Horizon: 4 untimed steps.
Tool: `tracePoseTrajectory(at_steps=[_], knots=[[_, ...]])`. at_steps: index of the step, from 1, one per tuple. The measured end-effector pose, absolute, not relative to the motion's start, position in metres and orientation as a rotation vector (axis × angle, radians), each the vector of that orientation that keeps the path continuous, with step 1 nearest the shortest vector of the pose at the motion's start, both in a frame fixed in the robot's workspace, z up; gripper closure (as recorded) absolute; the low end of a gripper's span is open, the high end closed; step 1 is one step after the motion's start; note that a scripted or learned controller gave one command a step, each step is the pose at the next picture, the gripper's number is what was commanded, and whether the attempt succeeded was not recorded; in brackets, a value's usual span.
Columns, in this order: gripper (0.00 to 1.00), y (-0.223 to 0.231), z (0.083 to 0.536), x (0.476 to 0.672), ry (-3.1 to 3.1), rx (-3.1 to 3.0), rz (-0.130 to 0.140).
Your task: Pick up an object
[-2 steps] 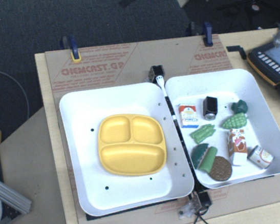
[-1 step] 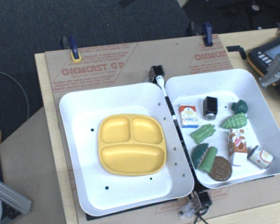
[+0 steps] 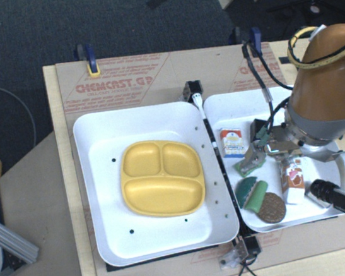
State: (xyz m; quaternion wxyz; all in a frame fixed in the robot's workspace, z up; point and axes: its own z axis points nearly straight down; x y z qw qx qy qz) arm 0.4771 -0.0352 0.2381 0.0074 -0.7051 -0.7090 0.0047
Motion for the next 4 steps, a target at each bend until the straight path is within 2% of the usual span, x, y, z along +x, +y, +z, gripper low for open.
tracePoseTrajectory(at_steps=[1,2,3,4], knots=[[1.0,-0.039,0.257,0.48,-2.221,-2.225,-0.004],[1.0,-0.002,0.28,0.48,-2.228,-2.219,-0.006],[1.0,-0.004,0.289,0.48,-2.225,-2.224,-0.006],[1.0,0.092,0.238,0.477,-2.227,-2.204,0.006]])
